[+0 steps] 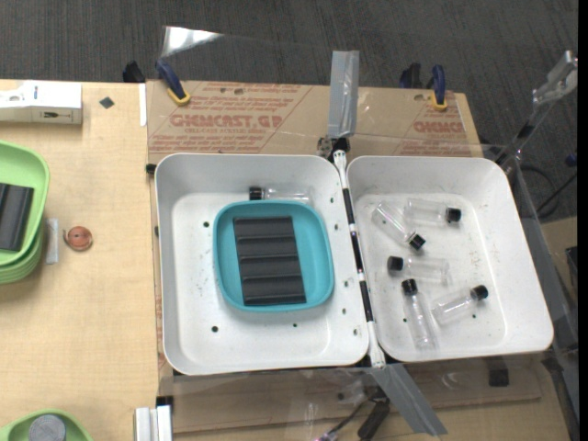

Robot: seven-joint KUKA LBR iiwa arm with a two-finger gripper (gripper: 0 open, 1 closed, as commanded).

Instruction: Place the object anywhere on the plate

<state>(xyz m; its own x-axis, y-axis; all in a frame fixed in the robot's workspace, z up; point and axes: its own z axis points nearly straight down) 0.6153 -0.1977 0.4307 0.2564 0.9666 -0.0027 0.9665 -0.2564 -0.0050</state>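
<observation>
Left white plastic bin (167, 274): holds a teal rounded-square plate (226, 257) w/ black ribbed insert (269, 260), centred. One clear plastic vial w/ black cap (272, 193) lies just beyond the plate's far edge, near the bin's far wall, not on the plate. Right white plastic bin (525, 246): six similar clear vials (416, 315), scattered, lying flat. End effector state: cannot tell

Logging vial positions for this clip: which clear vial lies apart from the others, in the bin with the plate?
The vial just behind the teal plate in the left bin. The other five all lie in the right bin.
</observation>
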